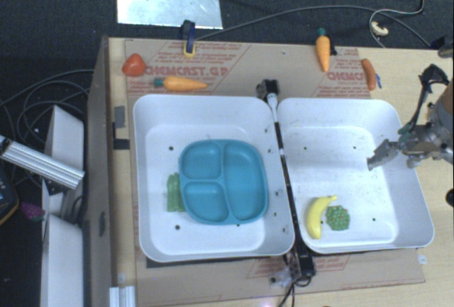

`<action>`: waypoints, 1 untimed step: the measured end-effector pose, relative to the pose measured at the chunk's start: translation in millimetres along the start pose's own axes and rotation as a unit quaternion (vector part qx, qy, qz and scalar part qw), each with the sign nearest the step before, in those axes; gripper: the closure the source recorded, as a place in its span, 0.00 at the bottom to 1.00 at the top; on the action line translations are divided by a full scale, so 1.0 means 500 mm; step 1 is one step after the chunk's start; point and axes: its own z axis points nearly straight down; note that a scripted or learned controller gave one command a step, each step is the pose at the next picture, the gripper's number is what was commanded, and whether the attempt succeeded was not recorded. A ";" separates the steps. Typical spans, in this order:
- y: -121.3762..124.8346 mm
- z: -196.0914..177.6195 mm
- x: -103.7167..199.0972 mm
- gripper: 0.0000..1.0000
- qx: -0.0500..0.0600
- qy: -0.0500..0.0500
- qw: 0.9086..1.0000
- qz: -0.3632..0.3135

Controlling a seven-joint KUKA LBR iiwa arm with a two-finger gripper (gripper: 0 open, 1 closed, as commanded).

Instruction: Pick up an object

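A yellow banana (318, 214) lies in the right bin (333, 121) near its front edge, with a small green bumpy piece (338, 218) touching its right side. My gripper (380, 155) hangs over the right part of that bin, above and to the right of the banana and well apart from it. I see nothing held at its tip. In the left bin (156, 121) a blue divided plate (223, 181) rests in the middle, and a green vegetable piece (174, 193) lies against its left edge.
Behind the bins, on the cardboard, lie toy carrots (184, 84) (323, 51), a red tomato-like piece (133, 65) and an orange piece (369, 74). A clamp (189, 39) grips the board's back edge. A black divider (280, 149) runs between the bins.
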 end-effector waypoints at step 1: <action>-0.040 0.149 0.057 0.00 0.001 0.001 1.000 0.001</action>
